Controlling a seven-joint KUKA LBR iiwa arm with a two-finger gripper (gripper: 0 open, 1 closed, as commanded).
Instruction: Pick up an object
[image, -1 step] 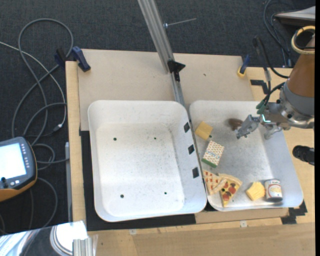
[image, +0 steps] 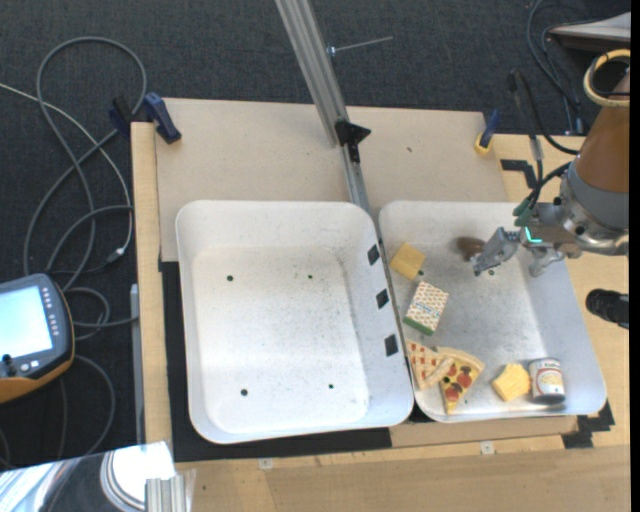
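A: Right, end effector (image: 510, 252) hangs over the right bin (image: 560, 300), far side. Fingers look spread, nothing between them.

B: Targets?

A: Brown lump (image: 469, 244) just beside it; cheese cube (image: 407, 261), carton (image: 427, 306), pizza (image: 452, 377), can (image: 547, 380) nearer the front.

B: Risks?

A: I'd expect a finger to nudge the lump away. Pizza, can hug the front wall: little finger room. Mid-bin is open; left bin (image: 200, 300) too.

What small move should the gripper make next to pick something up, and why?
Probably lower onto the small brown object just left of the two-finger gripper. The gripper hangs over the upper part of the right white bin with nothing between its fingers, and that object lies nearest, apart from the others.
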